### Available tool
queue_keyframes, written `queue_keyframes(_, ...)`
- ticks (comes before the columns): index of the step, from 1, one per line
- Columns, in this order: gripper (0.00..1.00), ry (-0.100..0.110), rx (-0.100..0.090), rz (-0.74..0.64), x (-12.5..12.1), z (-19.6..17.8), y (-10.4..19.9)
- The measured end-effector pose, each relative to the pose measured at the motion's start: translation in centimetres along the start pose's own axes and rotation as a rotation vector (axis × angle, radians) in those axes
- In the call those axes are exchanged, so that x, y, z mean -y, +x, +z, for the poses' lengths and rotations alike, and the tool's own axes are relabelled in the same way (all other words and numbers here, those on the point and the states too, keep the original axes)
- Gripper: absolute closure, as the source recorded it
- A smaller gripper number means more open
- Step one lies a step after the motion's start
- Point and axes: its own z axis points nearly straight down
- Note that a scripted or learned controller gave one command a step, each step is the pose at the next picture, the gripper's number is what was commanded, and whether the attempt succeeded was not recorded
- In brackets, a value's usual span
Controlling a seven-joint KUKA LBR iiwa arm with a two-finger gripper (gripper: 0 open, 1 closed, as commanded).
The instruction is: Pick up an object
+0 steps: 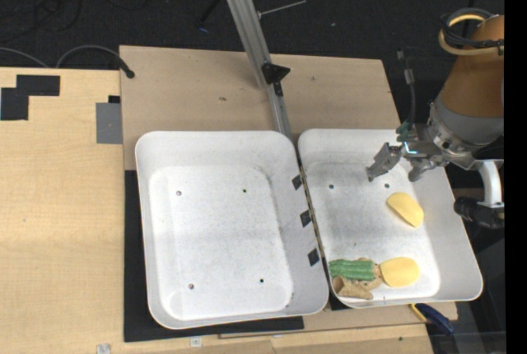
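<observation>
Camera view. The gripper (pixel 402 163) hangs over the upper part of the right bin (pixel 350 204), right of centre in the frame, the grey arm with its orange band (pixel 473 85) entering from the right edge. The two fingers are splayed apart — one pointing down-left, the other down-right — with nothing between them; jaws open and empty.

Candidate objects all lie in the right bin. A yellow wedge-shaped piece (pixel 405 209) sits just below the gripper, toward the bin's right side. At the lower edge of the bin a round yellow piece (pixel 399 271) lies touching a green ridged item (pixel 353 268), with a tan item (pixel 356 288) tucked just under the green one. The left bin (pixel 218 229) shows bare white floor with a few small dark dots.

Risks, as judgement:
- The wedge looks smooth and rounded — closing on it off-centre could squirt it sideways out of the fingers.
- It lies near the bin's right wall; a descent offset to the right could put a finger on the wall or rim.
- The lower cluster is packed together, so going there risks pinching two items at once or shoving the pile into the corner.
- Closing too high would catch nothing.

Writing: no brand, label or legible text on the bins, objects or arm. The black marks on the bench at upper left are plain shapes, not letters.
</observation>
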Motion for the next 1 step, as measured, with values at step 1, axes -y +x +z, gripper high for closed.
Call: queue_keyframes(1,0.0,-0.005,0.001,0.001,-0.08,-0.28,-0.06)
